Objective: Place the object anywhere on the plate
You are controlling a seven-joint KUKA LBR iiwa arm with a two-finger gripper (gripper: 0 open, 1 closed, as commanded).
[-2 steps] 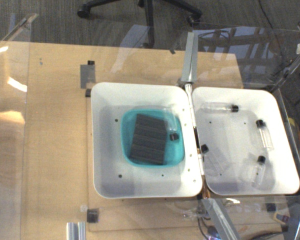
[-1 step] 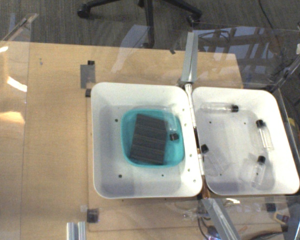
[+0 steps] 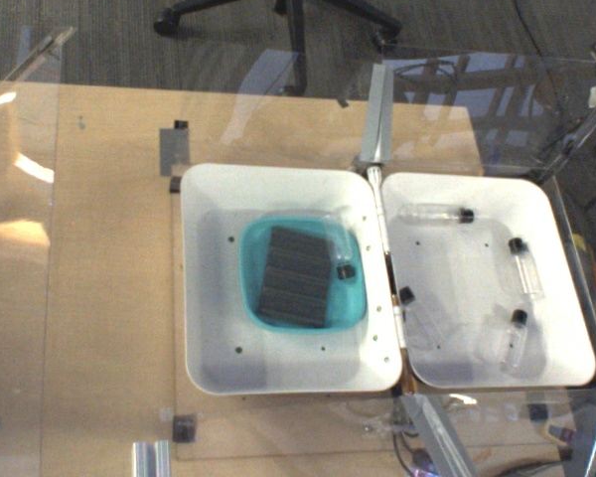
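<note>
Plate: I see a teal plate (image 3: 352,306) in the left bin (image 3: 209,356), near its middle.
On the plate: a dark ribbed block (image 3: 296,276) lies flat across most of it. A small clear vial with a black cap (image 3: 345,269) rests at the plate's right rim, just beside the block.
Right bin: the right bin (image 3: 566,366) holds several more clear vials with black caps: one near the top (image 3: 439,214), one on the right (image 3: 522,263), one lower right (image 3: 514,333), one by the left wall (image 3: 409,301).
Task's thing: I judge it to be one of these vials. The one at the plate's rim looks placed already, though I cannot tell if it sits fully on the plate or leans on the edge.
Pincer: I cannot tell its state from here, so I cannot say whether it is wide, narrow or holding anything.
Risk, rolling: the vials are round, so one set on the plate's sloping rim could roll off into the bin.
Risk, crowding: the block leaves little bare plate, so a vial dropped there may bounce off it.
Risk, seeing: clear vials on white are hard to pick out, so a grasp could close on nothing.
Bench: the wooden bench (image 3: 89,296) carries both bins.
</note>
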